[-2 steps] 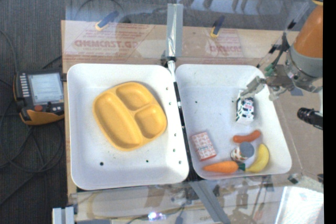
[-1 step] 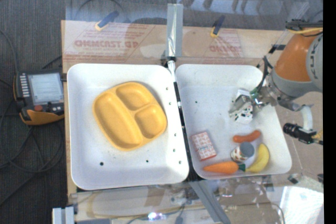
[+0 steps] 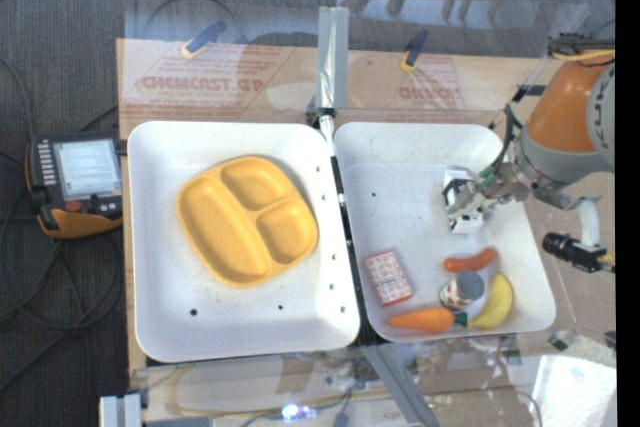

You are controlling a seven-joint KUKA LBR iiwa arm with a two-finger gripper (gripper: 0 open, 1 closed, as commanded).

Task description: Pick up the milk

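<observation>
The milk is a small carton with a pink-red pattern, lying flat on the floor of the right bin, near its front left. My gripper hangs over the right half of the same bin, to the right of the carton and farther back, well apart from it. It looks open, with nothing between its fingers. The grey arm with its orange band comes in from the right.
A red sausage, a round can, a banana and a carrot crowd the right bin's front right corner, right of the milk. A yellow divided plate lies in the left bin.
</observation>
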